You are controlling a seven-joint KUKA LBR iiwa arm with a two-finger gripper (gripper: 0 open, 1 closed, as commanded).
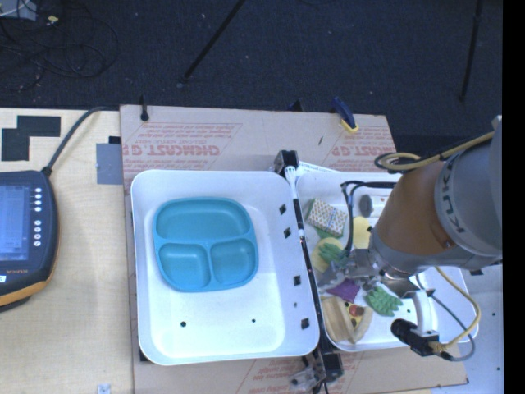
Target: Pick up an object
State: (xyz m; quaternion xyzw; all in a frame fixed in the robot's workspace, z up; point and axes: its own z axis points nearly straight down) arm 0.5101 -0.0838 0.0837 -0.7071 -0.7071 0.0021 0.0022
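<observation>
Reaching down into the right bin, I hang my tool low over a heap of small toys. My big grey arm covers most of it, so I cannot tell how the tool is set, and I see nothing in its grip. Right below the tool sits a purple toy. A bumpy green toy lies just to one side of it, nearer my arm, and another green toy lies just past the tool, toward the far end of the bin. Farther that way is a speckled block, and beside it a yellow thing. I think the purple toy is the one to pick, since it is closest. It looks small and light, maybe soft plastic, so it should lift easily, but it could slip away. I would pinch it across its middle, not at a thin edge. The toys touch each other, so one may come up with its neighbor. The bin floor looks smooth and hard. Far off past the black wall is the left bin, with a blue plate in it. Both bins rest on brown cardboard on the counter.
</observation>
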